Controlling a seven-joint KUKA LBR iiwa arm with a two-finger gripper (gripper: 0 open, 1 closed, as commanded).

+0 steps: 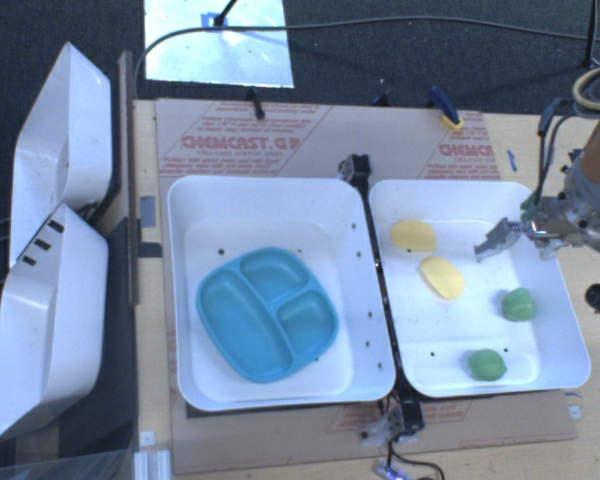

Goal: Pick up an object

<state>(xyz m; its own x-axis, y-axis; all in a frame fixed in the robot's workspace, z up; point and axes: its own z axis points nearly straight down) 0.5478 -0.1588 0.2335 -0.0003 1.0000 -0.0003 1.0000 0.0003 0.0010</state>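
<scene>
Grey metal jaws (492, 240) are hanging over the right bin (570, 368), near its upper right part, and whether they are spread or closed I cannot tell from this slanted look down. Nothing is showing between them. They are pointing left and slightly downward, toward the middle of the bin, with the tip sitting above bare white floor. Behind them the wrist is stretching off to the right, crossing the bin's right wall, and the arm (592, 183) is rising there with its orange band showing near the frame's edge, cables looping above it.

Just left of the jaws, 2 pale yellow pieces are lying in the bin: an upper yellow object (413, 235) near the back wall, and a lower yellow object (443, 277) just below and right of it, the 2 close but apart. The lower one is the nearest thing to the jaws. Below the jaws, a green object (517, 304) is resting near the right wall, and a second green object (487, 365) is sitting near the front wall, apart from the first.

Across the divider, the left bin (195, 208) is holding a blue divided plate (267, 312) with 3 compartments, lying flat and turned at an angle. Both bins are sitting on the surface (280, 138), which is covered by printed cardboard.
</scene>
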